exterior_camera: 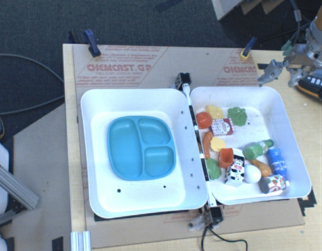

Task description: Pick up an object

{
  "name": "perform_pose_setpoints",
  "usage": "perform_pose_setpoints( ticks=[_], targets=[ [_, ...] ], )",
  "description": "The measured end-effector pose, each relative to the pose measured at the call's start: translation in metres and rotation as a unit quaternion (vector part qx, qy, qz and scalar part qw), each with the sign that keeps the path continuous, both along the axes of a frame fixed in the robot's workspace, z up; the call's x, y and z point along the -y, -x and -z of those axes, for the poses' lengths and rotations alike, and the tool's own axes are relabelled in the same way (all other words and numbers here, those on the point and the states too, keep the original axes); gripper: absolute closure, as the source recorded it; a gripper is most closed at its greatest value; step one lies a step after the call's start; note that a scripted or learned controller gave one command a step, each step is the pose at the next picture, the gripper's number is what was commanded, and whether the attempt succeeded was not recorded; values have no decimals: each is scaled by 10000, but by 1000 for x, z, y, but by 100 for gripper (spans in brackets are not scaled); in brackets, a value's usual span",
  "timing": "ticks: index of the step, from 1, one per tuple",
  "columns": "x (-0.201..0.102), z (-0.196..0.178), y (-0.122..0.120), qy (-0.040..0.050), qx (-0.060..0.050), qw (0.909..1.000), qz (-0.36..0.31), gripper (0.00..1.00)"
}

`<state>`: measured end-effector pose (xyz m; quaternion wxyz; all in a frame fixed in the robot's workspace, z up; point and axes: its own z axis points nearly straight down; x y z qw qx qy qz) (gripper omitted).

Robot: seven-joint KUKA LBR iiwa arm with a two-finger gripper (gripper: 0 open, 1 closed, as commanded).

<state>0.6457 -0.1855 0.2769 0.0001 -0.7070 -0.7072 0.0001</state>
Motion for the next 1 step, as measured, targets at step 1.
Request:
perform_pose_setpoints(
  ticks=[1],
  targets=[
    [-39, 121, -21, -4, -9, 10000, -6, 0]
  ],
)
